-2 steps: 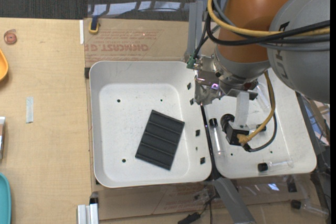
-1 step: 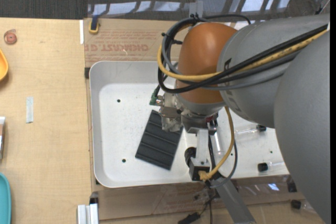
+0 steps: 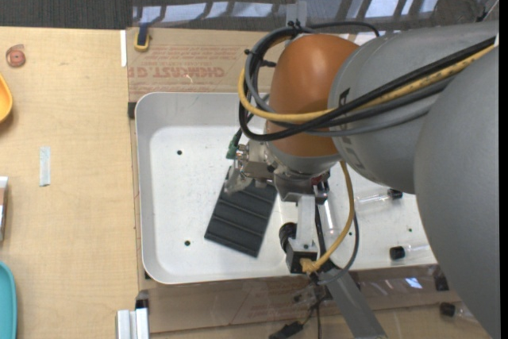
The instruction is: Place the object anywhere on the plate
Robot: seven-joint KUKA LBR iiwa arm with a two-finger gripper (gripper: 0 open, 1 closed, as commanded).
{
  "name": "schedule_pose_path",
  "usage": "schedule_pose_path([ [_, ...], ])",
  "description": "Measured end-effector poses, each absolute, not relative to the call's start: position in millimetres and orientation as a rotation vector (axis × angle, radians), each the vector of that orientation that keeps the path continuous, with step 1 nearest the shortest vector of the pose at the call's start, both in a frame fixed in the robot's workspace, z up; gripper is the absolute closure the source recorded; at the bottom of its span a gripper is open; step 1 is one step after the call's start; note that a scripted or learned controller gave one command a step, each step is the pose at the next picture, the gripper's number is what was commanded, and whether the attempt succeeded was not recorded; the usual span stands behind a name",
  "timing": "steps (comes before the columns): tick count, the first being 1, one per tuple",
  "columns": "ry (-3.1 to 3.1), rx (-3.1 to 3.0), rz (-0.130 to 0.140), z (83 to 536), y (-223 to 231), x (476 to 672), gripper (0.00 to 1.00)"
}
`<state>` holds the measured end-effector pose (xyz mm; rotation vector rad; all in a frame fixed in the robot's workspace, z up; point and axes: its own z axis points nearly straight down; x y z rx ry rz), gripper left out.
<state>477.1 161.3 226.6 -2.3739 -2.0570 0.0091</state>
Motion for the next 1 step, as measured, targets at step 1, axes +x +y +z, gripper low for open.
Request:
schedule_pose_path([
  [1, -2.48, -1.93, 0.006, 278.0, 217.5, 542.4, 0.0],
])
